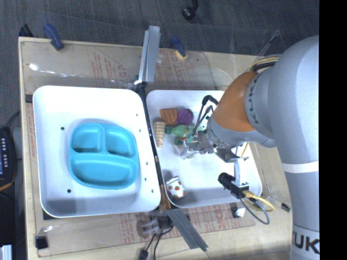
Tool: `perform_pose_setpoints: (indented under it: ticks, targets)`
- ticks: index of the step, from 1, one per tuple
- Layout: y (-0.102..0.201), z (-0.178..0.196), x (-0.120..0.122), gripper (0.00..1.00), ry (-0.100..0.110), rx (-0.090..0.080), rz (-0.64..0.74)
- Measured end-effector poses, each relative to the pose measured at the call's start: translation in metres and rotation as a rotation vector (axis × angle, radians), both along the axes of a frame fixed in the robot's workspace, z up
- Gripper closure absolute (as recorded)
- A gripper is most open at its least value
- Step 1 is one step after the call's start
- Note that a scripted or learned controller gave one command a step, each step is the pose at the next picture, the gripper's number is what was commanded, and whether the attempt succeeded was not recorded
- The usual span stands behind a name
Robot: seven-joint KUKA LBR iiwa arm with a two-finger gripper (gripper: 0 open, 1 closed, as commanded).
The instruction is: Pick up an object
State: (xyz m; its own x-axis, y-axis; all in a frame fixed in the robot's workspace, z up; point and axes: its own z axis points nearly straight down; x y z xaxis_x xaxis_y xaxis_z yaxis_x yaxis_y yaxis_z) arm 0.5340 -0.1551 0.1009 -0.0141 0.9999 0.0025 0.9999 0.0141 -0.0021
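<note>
Your left bin (pixel 46 145) holds one item: a light-blue divided tray (pixel 103 155) with three compartments, smooth moulded plastic with rounded corners, lying flat near the bin's centre. Bare white floor surrounds it on every side.

Your right bin (pixel 203 191) carries the loose pieces. At its far left corner lie a brown waffle-textured piece (pixel 168 114) and, touching it, a purple bunch of grapes (pixel 185 115). Just below them sits a tan ridged cone (pixel 159 131), close to the wall shared with the left bin. A green toy (pixel 179 129) lies beside the cone, reaching toward the gripper. At the near left corner, pressed against the rim, rests a small white block with coloured spots (pixel 175 188) — well apart from the rest.

The gripper (pixel 191 147) is down inside the right bin, just beside the green toy; whether its tips are apart or together you cannot tell from this angle, and no object is seen between them.

Open floor runs from the bin's middle to its near wall — the far left corner is crowded. The grey arm (pixel 282 107) with its orange band (pixel 236 104) covers the bin's right side. Both bins are glossy white with rounded rims, on a board bench (pixel 81 64).
</note>
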Motion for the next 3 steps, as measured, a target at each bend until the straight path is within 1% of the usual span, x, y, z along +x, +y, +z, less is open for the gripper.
perform_pose_setpoints:
  ticks: [1, 2, 3]
  targets:
    - [0.0, 0.0, 0.0, 0.0, 0.0, 0.0, 0.0]
    - [-0.034, -0.009, 0.053, 0.0, 0.0, -0.002, -0.004]
    - [-0.032, 0.0, 0.053, 1.0, 0.003, -0.002, 0.006]
